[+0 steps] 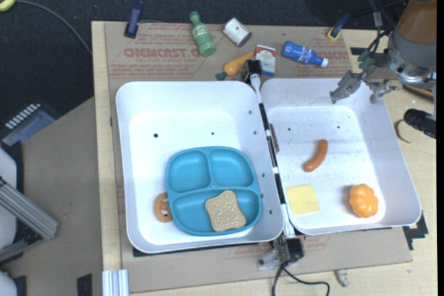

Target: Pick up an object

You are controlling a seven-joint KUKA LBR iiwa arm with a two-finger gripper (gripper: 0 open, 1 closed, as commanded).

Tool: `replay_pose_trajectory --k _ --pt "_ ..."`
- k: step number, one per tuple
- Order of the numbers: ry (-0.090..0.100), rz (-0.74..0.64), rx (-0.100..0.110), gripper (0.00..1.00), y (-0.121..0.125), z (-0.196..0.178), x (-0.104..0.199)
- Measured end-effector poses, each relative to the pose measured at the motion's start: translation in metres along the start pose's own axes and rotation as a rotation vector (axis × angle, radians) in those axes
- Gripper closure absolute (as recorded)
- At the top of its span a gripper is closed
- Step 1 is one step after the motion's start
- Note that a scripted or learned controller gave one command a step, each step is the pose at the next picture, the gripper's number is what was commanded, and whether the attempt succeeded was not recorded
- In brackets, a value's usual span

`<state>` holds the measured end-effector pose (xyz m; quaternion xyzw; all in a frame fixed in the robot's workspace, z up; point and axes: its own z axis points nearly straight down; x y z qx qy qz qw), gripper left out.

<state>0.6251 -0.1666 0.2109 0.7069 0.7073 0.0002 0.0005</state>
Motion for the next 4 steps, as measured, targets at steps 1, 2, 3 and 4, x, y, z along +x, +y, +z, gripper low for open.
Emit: replay_pose_trajectory --k 1,2,3,4 --pt "0.001 0.000 0.003 0.00 -0.037 0.122 0.039" --pt "0.002 0.000 0.003 0.00 -0.065 0.127 0.062" --pt "0.001 0.002 0.001 1.00 -0.065 0.116 0.061" --pt "0.001 -0.001 -0.001 1.00 -0.071 0.026 0.117"
